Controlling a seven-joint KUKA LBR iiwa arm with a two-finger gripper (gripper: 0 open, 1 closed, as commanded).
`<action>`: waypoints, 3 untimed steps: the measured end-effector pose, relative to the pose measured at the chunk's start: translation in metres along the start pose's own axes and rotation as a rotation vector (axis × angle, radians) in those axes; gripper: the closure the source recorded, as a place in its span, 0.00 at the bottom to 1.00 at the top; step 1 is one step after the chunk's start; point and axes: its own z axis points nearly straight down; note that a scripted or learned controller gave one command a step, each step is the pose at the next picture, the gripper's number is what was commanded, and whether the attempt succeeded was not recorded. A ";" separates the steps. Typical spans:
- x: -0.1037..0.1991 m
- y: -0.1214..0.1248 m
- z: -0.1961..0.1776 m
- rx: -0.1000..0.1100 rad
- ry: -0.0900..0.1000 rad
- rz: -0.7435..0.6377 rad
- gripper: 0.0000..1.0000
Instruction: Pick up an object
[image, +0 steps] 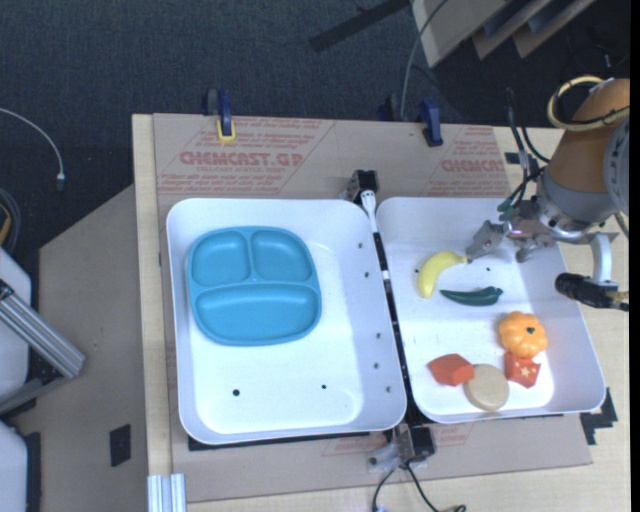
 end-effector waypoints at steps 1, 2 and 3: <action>0.000 0.002 0.015 -0.012 -0.003 0.000 0.00; 0.000 0.004 0.002 -0.018 -0.004 -0.002 1.00; 0.000 0.004 -0.063 -0.017 -0.006 -0.001 1.00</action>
